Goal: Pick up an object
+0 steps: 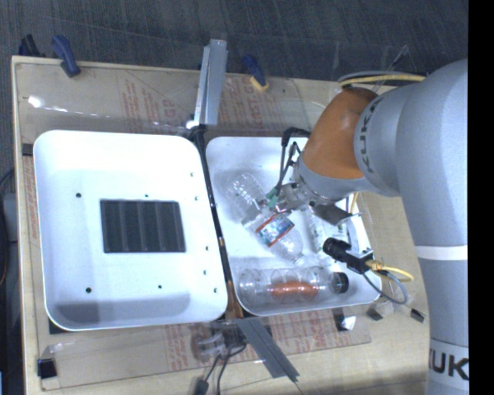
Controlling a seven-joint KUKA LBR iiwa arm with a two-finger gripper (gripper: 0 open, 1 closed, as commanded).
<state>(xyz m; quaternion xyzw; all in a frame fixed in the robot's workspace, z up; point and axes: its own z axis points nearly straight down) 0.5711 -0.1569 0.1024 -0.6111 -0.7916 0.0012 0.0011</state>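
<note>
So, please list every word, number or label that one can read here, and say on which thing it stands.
"KU": white letters on the arm, low at the right, cut off by the picture's edge.
Letters on the arm's grey wrist beside the orange band: blurred.
Label on a clear bottle in the right bin: too small.
Red printing on the bench sheet: unreadable.

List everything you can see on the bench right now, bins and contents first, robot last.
White bins: 2, white, side by side on the bench; left bin, right bin.
Dark grille panel: 1, dark grey, centre of the left bin's floor.
Clear bottle with a blue and red label: 1, lying aslant mid right bin.
Clear bottle with orange contents: 1, lying along the right bin's near edge.
Blue clamps: 2 on the bench's far edge, and.
Arm: 1, grey with orange band, over the right bin.
Gripper: 1, low by the labelled bottle.
</note>
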